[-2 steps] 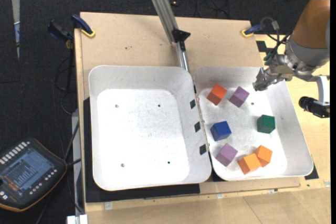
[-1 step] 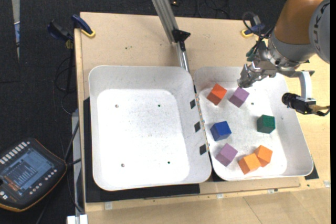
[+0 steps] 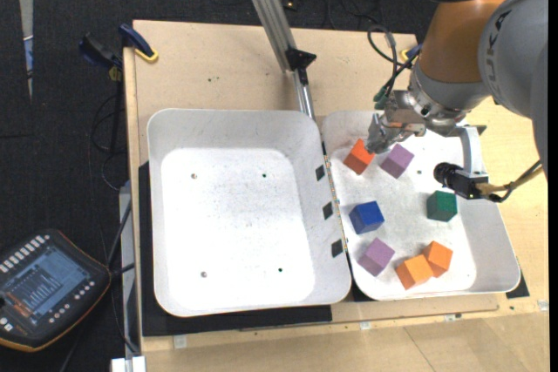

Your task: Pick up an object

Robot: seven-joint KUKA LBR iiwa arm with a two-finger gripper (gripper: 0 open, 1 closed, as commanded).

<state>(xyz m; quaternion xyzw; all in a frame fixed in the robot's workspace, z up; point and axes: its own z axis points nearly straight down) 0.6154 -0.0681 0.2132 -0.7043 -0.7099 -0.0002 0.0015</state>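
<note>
You've got two bins (image 3: 166, 135) side by side on the tabletop (image 3: 218, 57); all seven blocks (image 3: 366, 216) sit in the right-hand bin (image 3: 488, 261).

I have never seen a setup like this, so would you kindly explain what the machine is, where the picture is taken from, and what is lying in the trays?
The machine is a robot arm, grey with an orange band, reaching in from the right. The picture comes from one fixed camera above the bench, looking down at a slant. At the arm's tip is a gripper, the part with two jaws for picking things up. It hangs low over the right bin, near the bin's far left corner. That bin holds small blocks: an orange block and a purple block just beside the gripper, a blue block, a green block, another purple block and two more orange blocks touching each other at the near edge. I cannot tell whether anything is held. The left bin sits alongside.
</note>
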